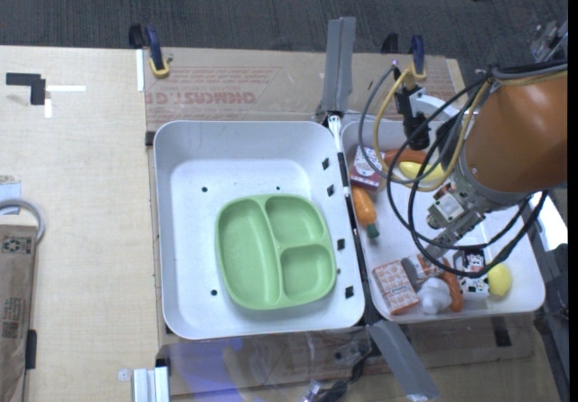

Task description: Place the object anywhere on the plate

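Claw [449, 233]: I cannot tell its state; cables cover it, above the right bin [533, 296].
Objects: I see a smooth yellow lemon [498, 280] and an orange carrot [365, 209] there.
Plate [275, 251]: green, glossy, three-compartment, in the left bin [181, 210].

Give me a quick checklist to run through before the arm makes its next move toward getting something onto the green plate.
1. Green three-compartment plate lies flat in the left white bin: ok.
2. Plate compartments free to receive an object: ok.
3. Objects available in the right white bin, such as the orange carrot-shaped toy, small yellow lemon-shaped toy and printed orange-and-white carton: ok.
4. Arm over the right bin, above the objects: ok.
5. Object held between the fingers of the gripper: cannot tell; cables and the wrist hide it.
6. An object already on the plate: not ok.
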